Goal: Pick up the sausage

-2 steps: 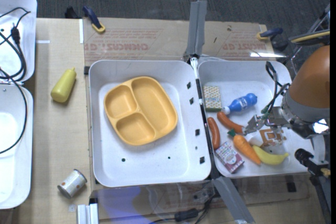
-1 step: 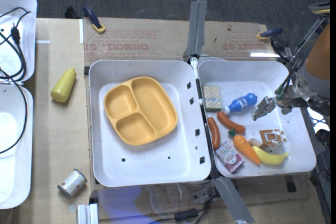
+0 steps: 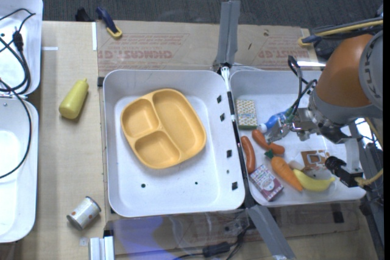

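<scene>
The bench [image 3: 67, 149] is covered with light brown cardboard and bears two shallow white bins: the left bin [image 3: 116, 149] and the right bin [image 3: 274, 83], touching side by side. To the left of them lie a yellow bottle [image 3: 74, 99] and a small tin can [image 3: 83, 212]. A blue and yellow clamp [image 3: 108, 22] lies near the far edge.

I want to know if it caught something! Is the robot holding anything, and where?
Cannot be told: the gripper sits over the right bin, beside the sausage.
</scene>
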Available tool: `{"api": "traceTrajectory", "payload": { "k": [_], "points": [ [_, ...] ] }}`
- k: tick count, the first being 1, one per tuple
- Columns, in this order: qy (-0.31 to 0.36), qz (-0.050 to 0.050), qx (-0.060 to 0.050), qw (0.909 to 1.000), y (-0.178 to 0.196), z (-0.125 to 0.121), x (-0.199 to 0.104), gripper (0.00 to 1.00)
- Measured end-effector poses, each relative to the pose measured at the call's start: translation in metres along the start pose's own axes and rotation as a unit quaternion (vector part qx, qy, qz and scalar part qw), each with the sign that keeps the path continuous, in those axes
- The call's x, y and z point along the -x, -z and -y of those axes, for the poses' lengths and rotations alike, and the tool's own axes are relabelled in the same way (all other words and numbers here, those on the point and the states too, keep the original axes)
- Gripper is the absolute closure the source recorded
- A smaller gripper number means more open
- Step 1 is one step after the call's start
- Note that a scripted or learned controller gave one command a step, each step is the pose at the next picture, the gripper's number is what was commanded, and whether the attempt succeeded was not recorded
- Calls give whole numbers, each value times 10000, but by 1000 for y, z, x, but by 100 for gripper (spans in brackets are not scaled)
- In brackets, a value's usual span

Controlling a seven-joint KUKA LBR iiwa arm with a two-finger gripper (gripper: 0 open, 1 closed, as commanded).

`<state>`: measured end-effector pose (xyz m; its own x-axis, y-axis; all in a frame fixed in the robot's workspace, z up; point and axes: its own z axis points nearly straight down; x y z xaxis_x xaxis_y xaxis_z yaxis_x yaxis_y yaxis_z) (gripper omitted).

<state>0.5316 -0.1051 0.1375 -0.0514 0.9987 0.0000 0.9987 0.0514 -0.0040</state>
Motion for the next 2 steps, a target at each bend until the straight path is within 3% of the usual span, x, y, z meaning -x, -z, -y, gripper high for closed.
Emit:
{"api": "traceTrajectory", "payload": {
  "k": [1, 2],
  "points": [
    [229, 5, 12, 9997, 53, 14, -38, 0],
    [655, 1, 2, 9979, -16, -8, -8, 0]
  ]
}}
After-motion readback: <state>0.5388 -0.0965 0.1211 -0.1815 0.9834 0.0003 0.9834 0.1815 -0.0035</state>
